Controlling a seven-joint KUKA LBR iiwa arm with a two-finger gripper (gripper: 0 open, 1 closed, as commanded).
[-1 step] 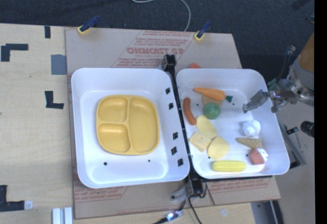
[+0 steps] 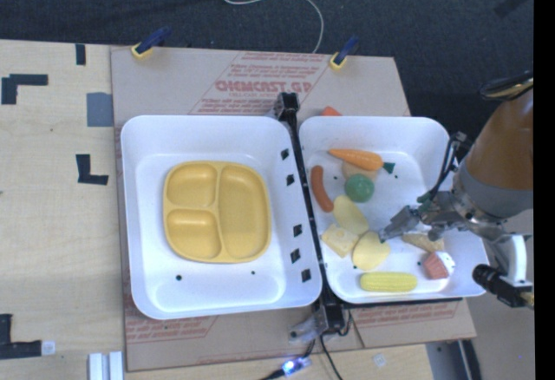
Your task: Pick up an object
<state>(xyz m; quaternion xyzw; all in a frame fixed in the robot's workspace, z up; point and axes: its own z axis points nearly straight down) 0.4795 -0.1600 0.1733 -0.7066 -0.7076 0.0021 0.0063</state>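
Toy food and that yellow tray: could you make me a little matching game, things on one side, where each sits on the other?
Things:
1. yellow tray
2. carrot
3. corn cob
4. sausage

Places:
A. right bin, near front edge
B. left bin
C. right bin, toward the back
D. right bin, beside the wall between the bins

Pairs: 1-B, 2-C, 3-A, 4-D

Arm: grey body with an orange band above the wrist, reaching in from the right side of the table, over its front right part.
Wrist: angled down and leftward, with dark cables running along it.
Gripper (image 2: 406, 224): dark, low, pointing left toward the table's middle.
Gripper fingers: too dark and small to read their spread.
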